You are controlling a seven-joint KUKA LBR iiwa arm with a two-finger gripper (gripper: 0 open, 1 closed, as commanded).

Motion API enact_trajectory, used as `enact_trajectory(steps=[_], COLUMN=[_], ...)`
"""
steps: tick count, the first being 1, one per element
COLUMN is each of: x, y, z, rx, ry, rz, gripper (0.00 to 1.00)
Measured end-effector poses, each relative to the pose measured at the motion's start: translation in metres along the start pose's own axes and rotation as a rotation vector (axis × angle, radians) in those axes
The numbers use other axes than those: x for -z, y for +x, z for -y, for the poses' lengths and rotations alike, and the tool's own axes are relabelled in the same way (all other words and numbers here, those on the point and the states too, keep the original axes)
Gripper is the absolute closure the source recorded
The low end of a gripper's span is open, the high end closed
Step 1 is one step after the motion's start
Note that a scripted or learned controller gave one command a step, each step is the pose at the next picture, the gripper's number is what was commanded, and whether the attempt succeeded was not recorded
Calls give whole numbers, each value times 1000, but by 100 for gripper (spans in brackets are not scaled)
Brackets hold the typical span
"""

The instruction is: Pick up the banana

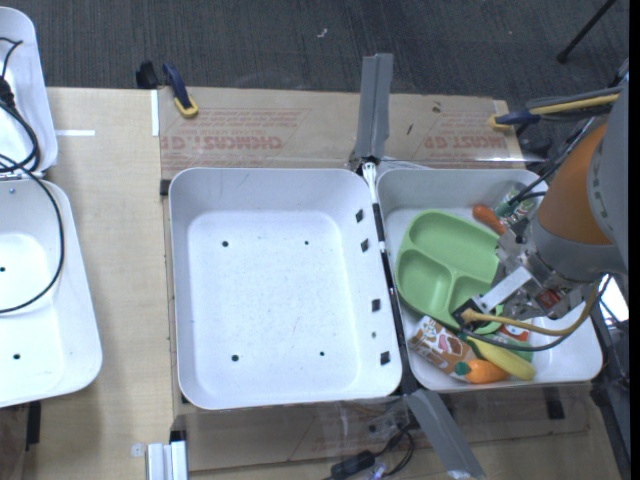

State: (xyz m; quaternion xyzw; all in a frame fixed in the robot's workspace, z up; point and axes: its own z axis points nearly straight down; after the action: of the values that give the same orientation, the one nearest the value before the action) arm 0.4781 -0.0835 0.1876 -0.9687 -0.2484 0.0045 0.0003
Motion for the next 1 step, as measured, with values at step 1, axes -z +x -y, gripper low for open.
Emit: enact_trajectory(steps=[1], x=[0], y=[0], z=[0], rx=[-1], ry=[0], rz=[0], gripper=[0])
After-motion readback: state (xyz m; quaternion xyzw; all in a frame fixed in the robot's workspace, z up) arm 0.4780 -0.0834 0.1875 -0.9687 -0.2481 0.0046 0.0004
